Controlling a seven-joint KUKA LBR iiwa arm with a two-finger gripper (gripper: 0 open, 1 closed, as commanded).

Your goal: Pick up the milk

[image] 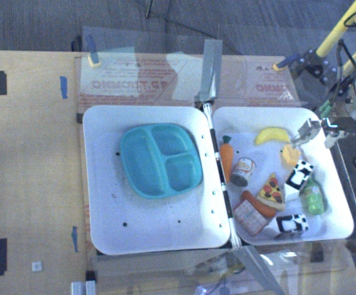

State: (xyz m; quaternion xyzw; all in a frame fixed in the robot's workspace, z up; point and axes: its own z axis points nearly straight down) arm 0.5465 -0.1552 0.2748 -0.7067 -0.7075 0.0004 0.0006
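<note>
Two black-and-white cow-patterned items lie in the right bin point(344, 226). One looks like a milk carton point(299, 176) near the bin's right side, and a second, similar piece point(291, 224) sits near the front edge. My gripper point(318, 136) hangs over the bin's back right corner, above and slightly right of the upper carton. Its fingers are spread with nothing between them. The nearest finger point(305, 131) points down toward a yellow-orange piece point(290, 154).
The right bin also holds a banana point(271, 135), a carrot point(227, 158), a can point(243, 171), a pizza slice point(271, 191), a waffle point(250, 217) and a green bottle point(313, 199) beside the carton. A teal divided plate point(160, 160) rests in the left bin point(98, 165).
</note>
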